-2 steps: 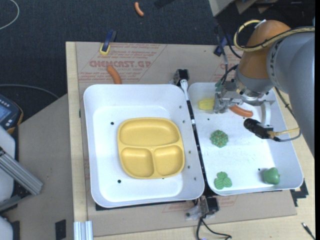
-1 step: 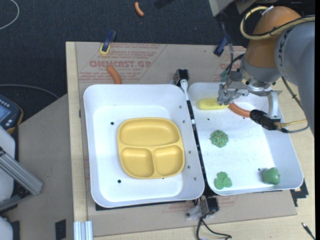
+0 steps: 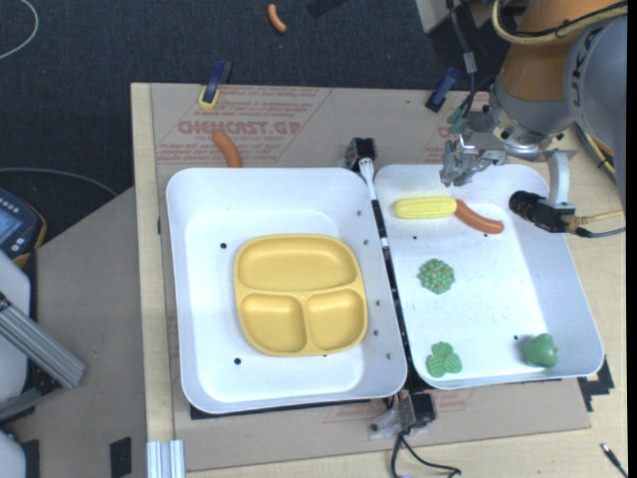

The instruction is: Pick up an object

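Over the far edge of the right bin (image 3: pixel 582 297), the gripper (image 3: pixel 460 167) hangs just above the corn cob (image 3: pixel 425 207), and from where I stand I cannot tell how it is set; nothing is in it. The cob lies on its side near the bin's far wall, with a small sausage (image 3: pixel 479 218) touching or nearly touching its right end. It looks like a light toy, probably hard plastic, bumpy but rounded, so I'd guess it could roll or squirt out of a pinch. The safest hold seems across its middle, square to its length. The yellow tray (image 3: pixel 299 293) sits in the left bin (image 3: pixel 194 267).
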You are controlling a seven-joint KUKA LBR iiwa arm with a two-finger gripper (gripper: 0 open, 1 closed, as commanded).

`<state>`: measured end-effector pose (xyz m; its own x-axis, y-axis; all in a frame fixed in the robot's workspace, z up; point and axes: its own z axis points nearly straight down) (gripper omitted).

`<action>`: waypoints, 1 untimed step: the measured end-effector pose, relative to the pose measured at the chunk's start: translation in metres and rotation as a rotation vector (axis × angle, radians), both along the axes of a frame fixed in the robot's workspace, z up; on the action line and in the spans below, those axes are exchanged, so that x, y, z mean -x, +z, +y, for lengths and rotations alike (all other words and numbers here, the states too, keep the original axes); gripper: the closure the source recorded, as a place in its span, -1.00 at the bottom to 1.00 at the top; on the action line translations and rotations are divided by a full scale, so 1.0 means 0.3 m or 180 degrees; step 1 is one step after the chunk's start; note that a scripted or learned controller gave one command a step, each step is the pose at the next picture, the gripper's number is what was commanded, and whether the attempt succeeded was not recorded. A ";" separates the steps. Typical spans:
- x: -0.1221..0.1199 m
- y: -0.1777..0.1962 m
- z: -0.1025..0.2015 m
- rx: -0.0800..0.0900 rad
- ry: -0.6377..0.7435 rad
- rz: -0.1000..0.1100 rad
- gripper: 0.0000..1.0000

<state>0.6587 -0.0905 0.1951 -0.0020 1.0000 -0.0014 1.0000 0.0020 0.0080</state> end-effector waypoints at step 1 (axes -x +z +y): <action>-0.004 0.109 0.001 -0.0001 -0.0002 0.0004 1.00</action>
<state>0.6600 -0.0903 0.2277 -0.0013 1.0000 -0.0011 1.0000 0.0013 0.0067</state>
